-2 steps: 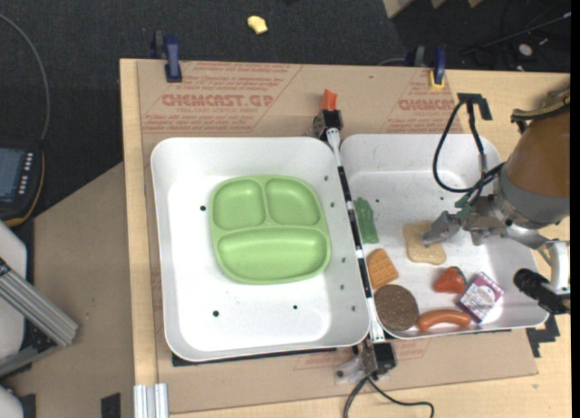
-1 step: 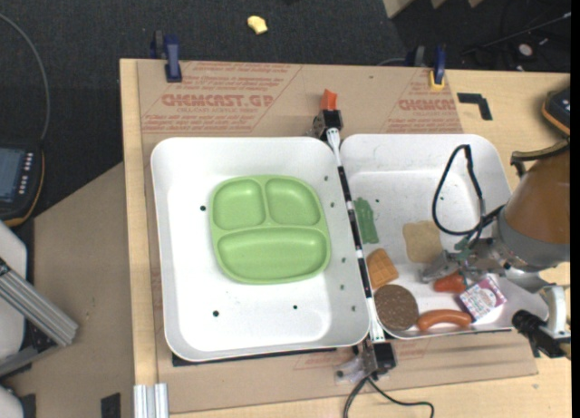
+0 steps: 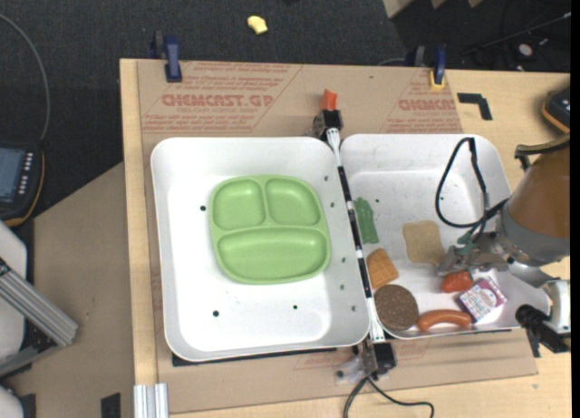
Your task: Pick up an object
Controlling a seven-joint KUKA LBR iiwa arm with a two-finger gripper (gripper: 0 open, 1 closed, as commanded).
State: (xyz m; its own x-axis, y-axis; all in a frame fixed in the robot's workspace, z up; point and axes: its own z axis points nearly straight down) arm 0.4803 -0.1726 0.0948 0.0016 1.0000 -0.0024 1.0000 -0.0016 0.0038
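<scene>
At the frame's right, the hand point(image 3: 467, 257) hung low in the right bin point(image 3: 399, 155) above a red toy point(image 3: 458, 281); its grip state couldn't be told.

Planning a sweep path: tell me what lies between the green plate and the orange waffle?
The camera view shows the bins' meeting rims between green plate and waffle.

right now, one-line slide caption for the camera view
KUKA arm's gripper low in the right bin among toy foods; green divided plate sits alone in the left bin.
</scene>
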